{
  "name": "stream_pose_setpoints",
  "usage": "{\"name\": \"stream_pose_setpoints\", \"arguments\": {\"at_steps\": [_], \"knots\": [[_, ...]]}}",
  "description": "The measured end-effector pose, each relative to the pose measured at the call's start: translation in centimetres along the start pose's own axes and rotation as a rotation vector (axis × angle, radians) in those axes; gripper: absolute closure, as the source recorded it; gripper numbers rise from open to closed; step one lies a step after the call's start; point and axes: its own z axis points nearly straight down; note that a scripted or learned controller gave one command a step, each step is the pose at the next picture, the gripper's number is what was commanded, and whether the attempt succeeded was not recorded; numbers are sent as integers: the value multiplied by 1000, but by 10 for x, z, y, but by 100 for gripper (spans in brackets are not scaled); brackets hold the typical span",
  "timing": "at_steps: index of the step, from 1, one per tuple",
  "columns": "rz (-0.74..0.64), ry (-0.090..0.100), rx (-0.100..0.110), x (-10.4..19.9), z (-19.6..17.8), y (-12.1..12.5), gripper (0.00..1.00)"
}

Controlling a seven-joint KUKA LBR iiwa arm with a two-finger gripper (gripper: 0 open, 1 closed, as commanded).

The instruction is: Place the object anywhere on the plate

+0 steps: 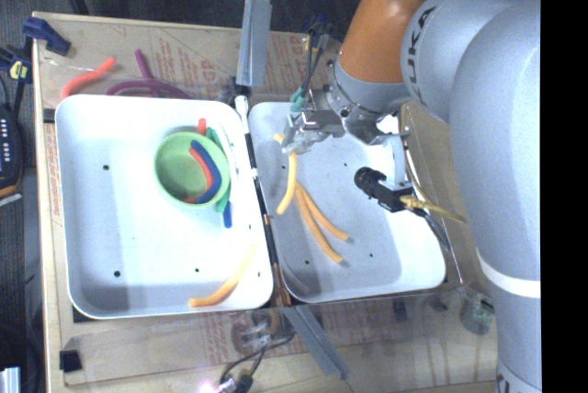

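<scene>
**End effector over right bin, orange strip at its tip**

End effector (299, 132) sat at the upper-left corner of the right shallow white bin (418, 267). A thin orange flexible strip (290, 180) hung down from its tip; whether the fingers clamped it, could not tell. Two more orange strips (323, 224) lay beside it. Round green plate (175, 171) sat in the left white bin (110, 253), holding red and blue curved pieces (209, 163).

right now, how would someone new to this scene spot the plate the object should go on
Start at the left white bin of the two side by side on the bench. In its upper middle sits a round, light green plastic plate with a raised rim. It is the only round thing there; red, blue and green strips lie curled on it, unlike the lone orange strip near the bin's lower edge.
</scene>
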Motion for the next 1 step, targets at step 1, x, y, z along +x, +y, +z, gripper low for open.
{"name": "stream_pose_setpoints", "arguments": {"at_steps": [1], "knots": [[0, 0, 0, 0, 0, 0, 0]]}}
